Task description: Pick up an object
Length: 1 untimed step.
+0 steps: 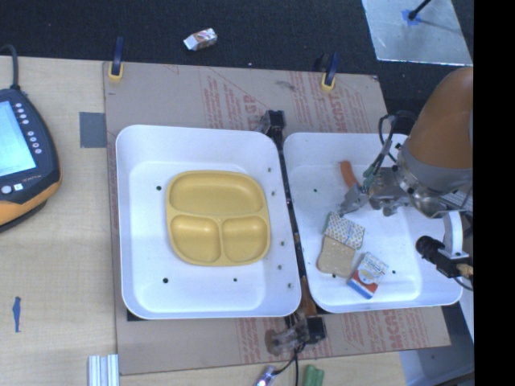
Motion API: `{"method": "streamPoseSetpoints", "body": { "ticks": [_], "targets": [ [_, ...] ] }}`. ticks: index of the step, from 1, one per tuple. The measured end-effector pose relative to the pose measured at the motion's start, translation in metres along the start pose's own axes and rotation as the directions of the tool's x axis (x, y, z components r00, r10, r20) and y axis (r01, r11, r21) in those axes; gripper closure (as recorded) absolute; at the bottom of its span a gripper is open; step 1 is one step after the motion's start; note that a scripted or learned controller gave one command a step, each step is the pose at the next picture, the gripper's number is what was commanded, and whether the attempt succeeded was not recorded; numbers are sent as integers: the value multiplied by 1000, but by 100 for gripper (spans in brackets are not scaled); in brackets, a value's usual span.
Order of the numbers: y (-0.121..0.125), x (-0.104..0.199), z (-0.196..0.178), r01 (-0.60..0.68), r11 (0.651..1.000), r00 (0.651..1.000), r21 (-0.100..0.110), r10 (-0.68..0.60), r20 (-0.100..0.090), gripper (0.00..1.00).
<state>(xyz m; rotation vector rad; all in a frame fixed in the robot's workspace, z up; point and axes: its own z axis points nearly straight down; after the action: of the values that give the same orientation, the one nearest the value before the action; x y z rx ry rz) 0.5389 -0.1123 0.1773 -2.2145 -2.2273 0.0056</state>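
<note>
Claw (354,200) of mine hangs low in the right bin (314,288), just above a patterned packet (344,229); whether it is spread, I cannot tell. Tan square (335,256) touches that packet. Yellow divided plate (217,216) sits in the left bin (141,288)

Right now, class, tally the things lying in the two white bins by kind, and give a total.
Yellow plastic divided plate: 1
Orange stick-shaped piece: 1
Patterned square packet: 1
Tan square pad: 1
Small red, white and blue packet: 1
Total: 5
</note>
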Motion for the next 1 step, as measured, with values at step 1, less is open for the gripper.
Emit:
{"method": "streamPoseSetpoints", "body": {
  "ticks": [1],
  "targets": [
    [110, -41, 21, -2, 1000, 1000, -1, 2, -2, 0]
  ]
}}
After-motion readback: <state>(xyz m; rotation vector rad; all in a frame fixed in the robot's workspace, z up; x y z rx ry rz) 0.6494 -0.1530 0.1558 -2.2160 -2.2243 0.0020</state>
